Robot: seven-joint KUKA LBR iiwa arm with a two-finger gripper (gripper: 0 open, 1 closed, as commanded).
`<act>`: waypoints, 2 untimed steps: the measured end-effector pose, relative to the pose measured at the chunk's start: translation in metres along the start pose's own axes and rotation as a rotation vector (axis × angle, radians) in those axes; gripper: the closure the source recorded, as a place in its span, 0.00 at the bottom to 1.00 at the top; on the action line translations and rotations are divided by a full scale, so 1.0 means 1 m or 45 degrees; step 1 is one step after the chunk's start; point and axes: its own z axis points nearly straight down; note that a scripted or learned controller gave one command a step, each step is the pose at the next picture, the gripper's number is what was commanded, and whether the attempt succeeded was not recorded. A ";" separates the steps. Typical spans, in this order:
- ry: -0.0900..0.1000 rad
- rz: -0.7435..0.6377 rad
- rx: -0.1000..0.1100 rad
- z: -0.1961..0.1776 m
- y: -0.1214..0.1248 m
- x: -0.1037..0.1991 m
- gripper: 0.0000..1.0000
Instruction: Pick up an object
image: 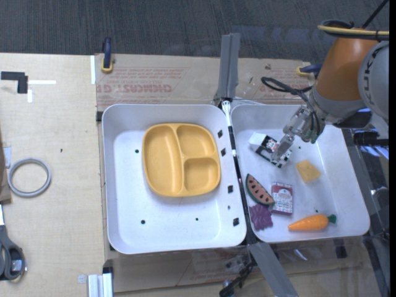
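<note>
1. The camera view looks down on two white bins; the right bin [349, 159] serves here as the landmark, and the left bin [124, 184] lies just beside it across a narrow seam.
2. The arm [346, 67], grey with an orange band, reaches in over the right bin's far right corner.
3. The gripper [282, 155] hangs over the far left part of the right bin, its tip at a small black-and-white object [265, 146]. How wide the claw stands, and whether it has hold of that object, cannot be told at this size.
4. Near the right bin's middle lies a pale yellow block [308, 171], apart from the gripper.
5. Along the right bin's left wall lies a watermelon slice [259, 190], with a purple grape bunch [260, 216] nearer the front.
6. A small red carton [283, 198] lies just beside the slice, toward the right bin's centre.
7. A carrot [309, 223] lies by the right bin's front wall.
8. In the left bin sits a yellow divided plate [181, 159].
9. Well left of the right bin, on the bench [49, 240], lies a grey ring [28, 177].
</note>
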 end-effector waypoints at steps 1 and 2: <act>-0.002 -0.241 -0.002 0.038 -0.017 0.074 0.00; 0.001 0.154 0.000 -0.023 -0.038 0.114 0.00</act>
